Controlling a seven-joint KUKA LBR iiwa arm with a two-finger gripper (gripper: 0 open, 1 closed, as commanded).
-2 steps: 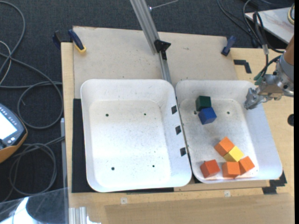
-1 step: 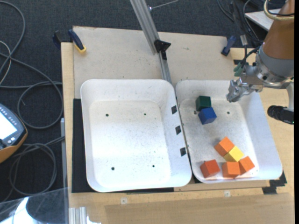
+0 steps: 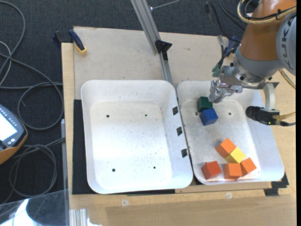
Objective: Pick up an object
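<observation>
Gripper (image 3: 217, 96) low over right bin (image 3: 263, 140), near far edge. Green block (image 3: 204, 102) just beside, leftward; blue block (image 3: 208, 116) nearer front. Finger state: cannot tell.

bench (image 3: 117, 55) bears two white bins (image 3: 94, 93), blue-yellow clamp (image 3: 77, 40).

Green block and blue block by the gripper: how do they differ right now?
The green block is dark green and sits farther up the right bin; the blue block is bright blue and lies just below it. The green block lies right beside the gripper, partly overlapped by it; the blue block shows in full. The two blocks appear to touch. Both are small cubes of similar size.
</observation>
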